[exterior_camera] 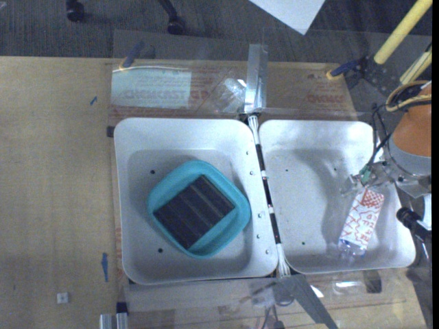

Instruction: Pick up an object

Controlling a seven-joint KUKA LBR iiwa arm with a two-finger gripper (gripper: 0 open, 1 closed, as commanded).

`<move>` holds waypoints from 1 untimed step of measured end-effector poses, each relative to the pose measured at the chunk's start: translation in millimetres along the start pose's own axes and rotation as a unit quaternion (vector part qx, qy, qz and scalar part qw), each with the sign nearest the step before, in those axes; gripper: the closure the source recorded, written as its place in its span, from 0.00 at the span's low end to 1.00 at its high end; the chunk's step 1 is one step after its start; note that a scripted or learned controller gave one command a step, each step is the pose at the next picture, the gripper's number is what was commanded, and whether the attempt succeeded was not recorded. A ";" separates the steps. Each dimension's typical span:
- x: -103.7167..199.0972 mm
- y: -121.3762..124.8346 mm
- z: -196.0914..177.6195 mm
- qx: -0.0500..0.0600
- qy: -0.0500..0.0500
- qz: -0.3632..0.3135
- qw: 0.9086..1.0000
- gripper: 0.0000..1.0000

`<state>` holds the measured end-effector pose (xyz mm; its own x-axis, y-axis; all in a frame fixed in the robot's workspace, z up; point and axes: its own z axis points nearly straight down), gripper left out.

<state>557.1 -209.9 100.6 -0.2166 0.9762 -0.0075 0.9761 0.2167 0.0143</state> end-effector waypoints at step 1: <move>27.9 29.6 -74.5 0.007 0.002 0.111 0.994 1.00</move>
<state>578.8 -175.9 175.2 0.0041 1.0000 -0.0018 1.0000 -0.0041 0.0021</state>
